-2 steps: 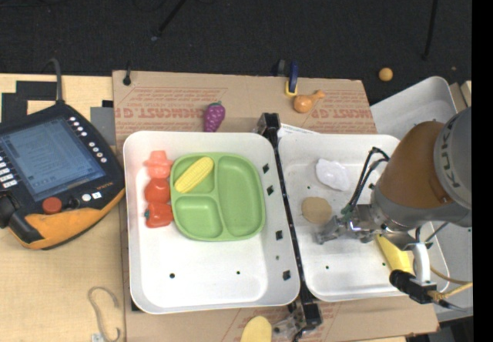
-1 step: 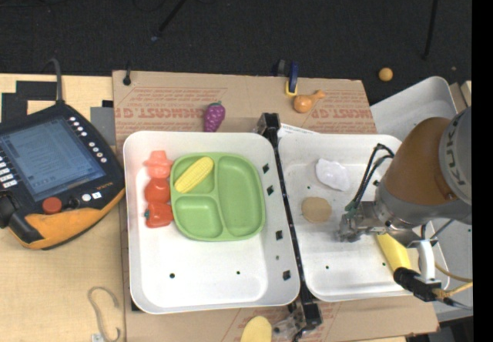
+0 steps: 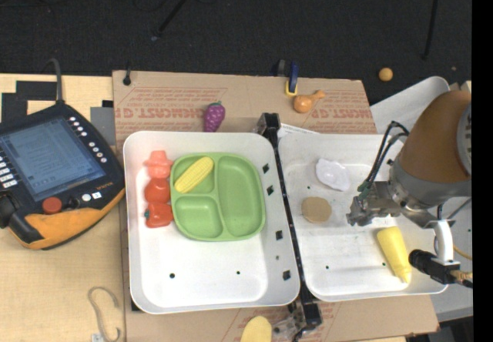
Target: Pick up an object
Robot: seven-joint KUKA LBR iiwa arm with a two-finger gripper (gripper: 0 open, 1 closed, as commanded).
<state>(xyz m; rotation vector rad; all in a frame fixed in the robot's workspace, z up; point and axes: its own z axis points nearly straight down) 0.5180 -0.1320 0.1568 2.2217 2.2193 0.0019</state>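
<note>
Because the task only asks for some object to be lifted, the arm (image 3: 431, 155) reaches into the right bin (image 3: 339, 275), where three loose items lie within easy range. Its gripper (image 3: 360, 212) hangs low near the bin's middle, just right of a flat tan disc (image 3: 316, 210) and apart from it, so the disc looks like the likeliest target; that is a judgement, not something shown. Whether the claw is spread or pressed together cannot be told from this angle, and nothing is seen between its tips. A white crumpled piece (image 3: 332, 174) lies toward the bin's far edge, and a yellow bottle (image 3: 394, 253) lies on its side near the right edge, partly under the arm. The left bin (image 3: 200, 275) holds a green divided plate (image 3: 218, 196) with a toy corn (image 3: 192, 174) in its far-left compartment, and a red figure (image 3: 157, 190) beside the plate along the bin's left edge; these sit well apart from the gripper. A low, flat disc may be hard to pinch off the bin floor.
</note>
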